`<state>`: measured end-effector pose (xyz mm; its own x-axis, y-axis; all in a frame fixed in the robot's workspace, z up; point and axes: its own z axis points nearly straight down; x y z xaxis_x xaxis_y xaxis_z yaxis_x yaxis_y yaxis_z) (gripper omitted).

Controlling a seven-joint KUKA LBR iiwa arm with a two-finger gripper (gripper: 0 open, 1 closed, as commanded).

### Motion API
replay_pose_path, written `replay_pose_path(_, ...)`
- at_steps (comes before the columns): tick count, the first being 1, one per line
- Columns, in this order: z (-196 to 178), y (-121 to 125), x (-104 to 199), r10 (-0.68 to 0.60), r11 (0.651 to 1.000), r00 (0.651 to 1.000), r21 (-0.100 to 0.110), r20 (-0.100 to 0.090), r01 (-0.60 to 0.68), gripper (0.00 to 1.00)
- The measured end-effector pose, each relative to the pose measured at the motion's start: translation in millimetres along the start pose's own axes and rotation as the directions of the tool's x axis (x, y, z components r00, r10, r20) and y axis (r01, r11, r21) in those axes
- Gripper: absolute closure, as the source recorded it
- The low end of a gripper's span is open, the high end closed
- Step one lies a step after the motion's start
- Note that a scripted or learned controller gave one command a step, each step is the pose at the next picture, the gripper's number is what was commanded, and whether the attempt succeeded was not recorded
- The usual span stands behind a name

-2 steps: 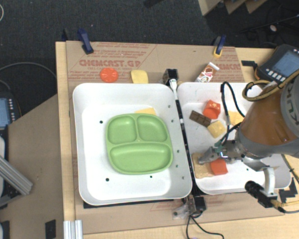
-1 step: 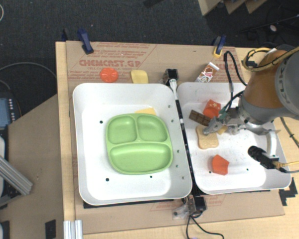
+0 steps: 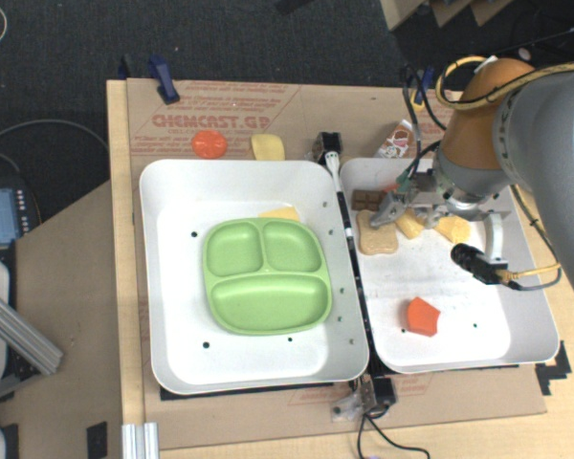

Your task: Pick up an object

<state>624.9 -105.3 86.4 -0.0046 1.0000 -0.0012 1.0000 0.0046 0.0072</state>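
My gripper [image 3: 408,205] hangs low over the back of the right bin [image 3: 517,338], below the orange band of the wrist [image 3: 478,132]. Right under and around it lie a tan bread-shaped piece [image 3: 378,238], two small yellow pieces [image 3: 411,226] [image 3: 452,229] and a brown block [image 3: 365,200]. Whether it touches any of them cannot be told. An orange-red chunk [image 3: 421,316] rests alone nearer the front of the same bin.
The left bin [image 3: 172,208] holds a green divided plate [image 3: 266,275] with a yellow piece [image 3: 280,214] behind it. Behind the bins lie an orange ball [image 3: 209,143], a yellow lump [image 3: 267,147], a black item [image 3: 328,144] and a packet [image 3: 396,142]. A black cable plug [image 3: 476,261] hangs off the arm.
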Motion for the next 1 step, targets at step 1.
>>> replay_pose_path(1, 0.5, 29.6, -10.5, 0.002, 1.000, 1.000, 0.002, 0.000, -0.002, 0.00)
